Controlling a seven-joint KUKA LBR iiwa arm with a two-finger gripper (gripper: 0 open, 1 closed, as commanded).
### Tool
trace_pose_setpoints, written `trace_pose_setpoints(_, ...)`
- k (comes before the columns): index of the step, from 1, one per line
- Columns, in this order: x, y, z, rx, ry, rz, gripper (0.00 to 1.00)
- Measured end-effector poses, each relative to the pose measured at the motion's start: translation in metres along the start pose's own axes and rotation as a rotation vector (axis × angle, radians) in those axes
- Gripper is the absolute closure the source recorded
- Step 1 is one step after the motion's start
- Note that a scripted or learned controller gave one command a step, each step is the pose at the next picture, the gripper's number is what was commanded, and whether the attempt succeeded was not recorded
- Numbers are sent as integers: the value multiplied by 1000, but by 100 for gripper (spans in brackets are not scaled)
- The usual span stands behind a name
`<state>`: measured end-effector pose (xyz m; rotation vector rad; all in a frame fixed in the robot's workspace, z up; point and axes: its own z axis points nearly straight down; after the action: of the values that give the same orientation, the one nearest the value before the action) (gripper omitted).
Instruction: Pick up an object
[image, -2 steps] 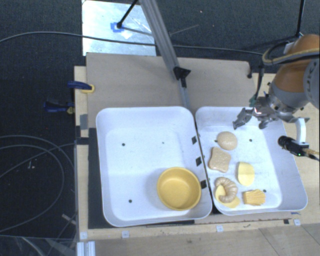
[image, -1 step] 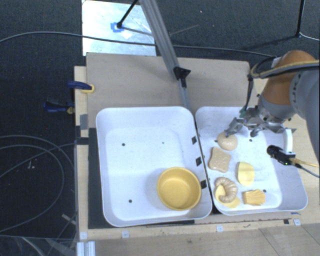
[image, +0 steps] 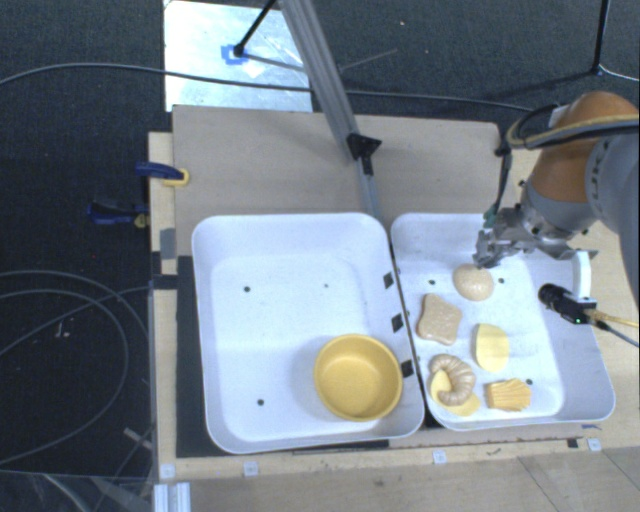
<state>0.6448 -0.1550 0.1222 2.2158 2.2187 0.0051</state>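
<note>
My gripper hangs over the upper part of the right bin, its tip just above and touching the top edge of a round beige bun. Nothing shows held in it. Below the bun lie a tan slice of bread, a pale yellow wedge, a curled croissant-like piece and a ridged orange-yellow piece. A yellow bowl sits in the left bin at its lower right.
A grey pole slants across the bench from the top down to the gap between the bins. A blue and yellow clamp grips the bench's left edge. Cables lie on the dark floor at left.
</note>
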Motion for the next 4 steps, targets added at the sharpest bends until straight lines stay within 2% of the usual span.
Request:
trace_pose_setpoints(2,4,-4,-125,-2,0,-5,100)
trace_pose_setpoints(3,4,-3,-142,2,1,-6,100)
trace_pose_setpoints(4,58,-12,-135,6,3,-9,100)
